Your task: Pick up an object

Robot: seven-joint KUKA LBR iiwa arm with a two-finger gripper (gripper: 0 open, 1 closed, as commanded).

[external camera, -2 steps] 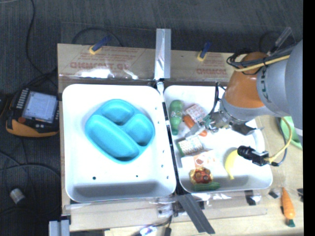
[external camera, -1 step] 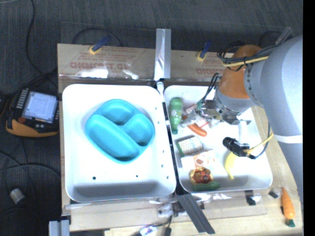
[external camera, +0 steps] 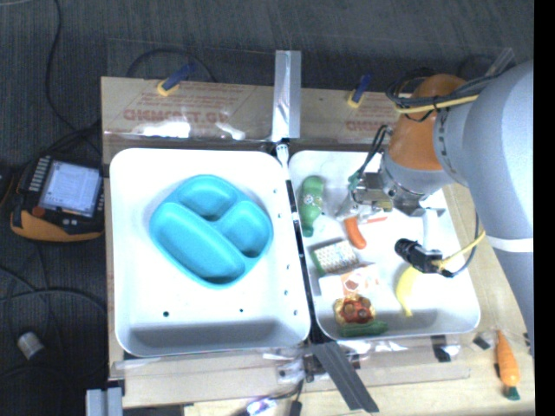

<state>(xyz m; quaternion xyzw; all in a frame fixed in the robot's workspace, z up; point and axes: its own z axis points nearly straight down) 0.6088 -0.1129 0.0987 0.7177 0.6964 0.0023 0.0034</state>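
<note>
Two white bins side by side; the left bin has one big blue divided tray, the right bin has the small stuff. The gripper sits at about 12 o'clock in the right bin, can't tell how the jaws stand; just below it one orange carrot. Also one each: green bottle at 10 o'clock, yellow banana at 5.

Grey arm with orange band: cut off by the right edge, its bulk hiding the back right corner of the white right-hand bin. Two-finger gripper: fingertips indistinct. Small flat printed packets, below the gripper: markings too small to read.
</note>
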